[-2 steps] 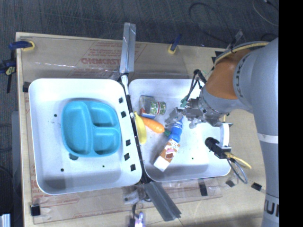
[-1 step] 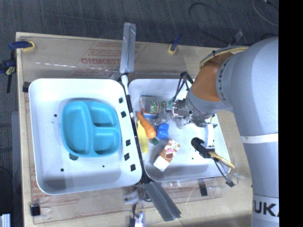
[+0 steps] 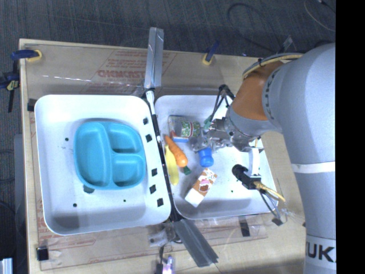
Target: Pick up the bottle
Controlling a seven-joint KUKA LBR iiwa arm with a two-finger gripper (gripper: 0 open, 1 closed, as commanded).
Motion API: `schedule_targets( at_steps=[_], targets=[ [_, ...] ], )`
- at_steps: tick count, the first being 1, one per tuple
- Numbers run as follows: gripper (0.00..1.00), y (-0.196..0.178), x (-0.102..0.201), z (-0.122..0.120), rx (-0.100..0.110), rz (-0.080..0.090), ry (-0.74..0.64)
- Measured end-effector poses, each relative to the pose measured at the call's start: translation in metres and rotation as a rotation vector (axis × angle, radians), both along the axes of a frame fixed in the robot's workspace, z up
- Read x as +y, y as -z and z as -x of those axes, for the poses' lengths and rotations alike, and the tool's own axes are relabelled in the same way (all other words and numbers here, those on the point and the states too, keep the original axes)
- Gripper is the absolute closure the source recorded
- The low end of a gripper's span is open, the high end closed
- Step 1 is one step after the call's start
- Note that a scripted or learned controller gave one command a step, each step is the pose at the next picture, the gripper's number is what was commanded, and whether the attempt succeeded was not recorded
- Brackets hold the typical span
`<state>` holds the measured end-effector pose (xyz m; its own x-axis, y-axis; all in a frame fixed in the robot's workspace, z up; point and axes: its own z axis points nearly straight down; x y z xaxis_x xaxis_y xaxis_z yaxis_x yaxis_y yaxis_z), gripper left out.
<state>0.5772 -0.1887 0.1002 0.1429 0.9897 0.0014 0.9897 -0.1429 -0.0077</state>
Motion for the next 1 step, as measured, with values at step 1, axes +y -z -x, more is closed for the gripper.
schedule_targets(
  at_steps=[1],
  targets=[
    [1.0, -0.1217, 0.0089, 0.0484, -0.003, 0.003, 0.322]
  ],
)
